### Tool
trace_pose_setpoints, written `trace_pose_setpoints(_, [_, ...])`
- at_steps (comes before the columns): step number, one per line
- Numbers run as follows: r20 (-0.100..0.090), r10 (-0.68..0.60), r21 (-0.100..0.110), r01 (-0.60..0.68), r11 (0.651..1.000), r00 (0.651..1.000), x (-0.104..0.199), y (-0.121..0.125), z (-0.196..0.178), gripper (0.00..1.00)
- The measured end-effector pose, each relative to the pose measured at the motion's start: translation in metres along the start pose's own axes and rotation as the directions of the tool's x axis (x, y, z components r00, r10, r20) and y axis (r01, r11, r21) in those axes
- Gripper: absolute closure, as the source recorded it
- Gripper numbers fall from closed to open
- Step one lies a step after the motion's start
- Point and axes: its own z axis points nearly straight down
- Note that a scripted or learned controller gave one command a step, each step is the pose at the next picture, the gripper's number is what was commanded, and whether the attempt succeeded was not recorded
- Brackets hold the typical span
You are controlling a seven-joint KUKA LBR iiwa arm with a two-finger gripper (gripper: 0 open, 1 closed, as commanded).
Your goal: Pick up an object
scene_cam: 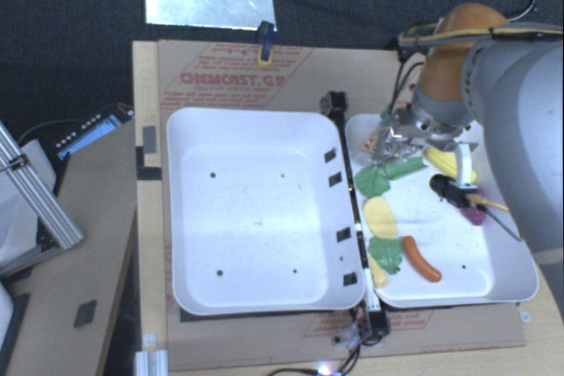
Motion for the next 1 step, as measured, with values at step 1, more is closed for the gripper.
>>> trace_pose_setpoints(1, [0.0,0.001,-0.015,-0.001,1.0,1.0,-0.0045,0.0025,-0.0173,1.0])
